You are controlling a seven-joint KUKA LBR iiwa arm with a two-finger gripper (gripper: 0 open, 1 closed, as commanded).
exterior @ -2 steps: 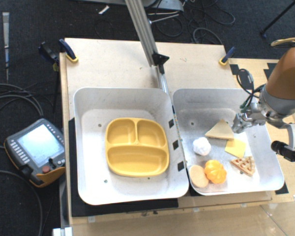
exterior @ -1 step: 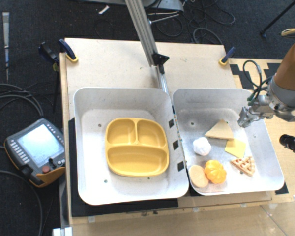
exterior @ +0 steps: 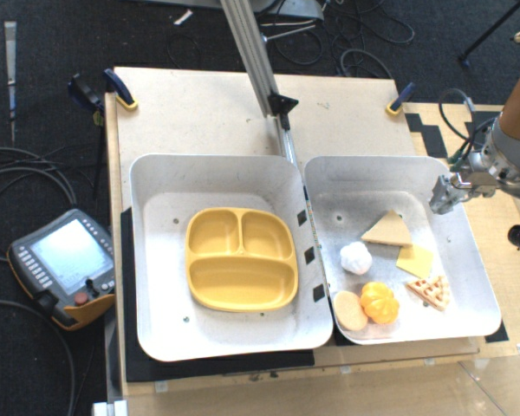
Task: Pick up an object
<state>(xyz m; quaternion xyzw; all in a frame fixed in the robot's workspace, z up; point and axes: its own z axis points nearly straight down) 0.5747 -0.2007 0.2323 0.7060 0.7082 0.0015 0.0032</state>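
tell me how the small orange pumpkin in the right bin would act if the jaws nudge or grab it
The orange pumpkin looks rounded, so a sideways nudge would probably roll it. It touches the tan round piece at its left, so a push that way would likely shift both. Its ribbed, glossy surface suggests hard plastic: probably light, stiff, and apt to slip from a pinch off centre.

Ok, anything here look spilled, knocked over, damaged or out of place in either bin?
Nothing stands out. The yellow divided plate lies flat in the left bin. The toy foods sit loosely grouped in the right bin, none spilled over its rim. The gripper is at that bin's right edge, touching none of them.
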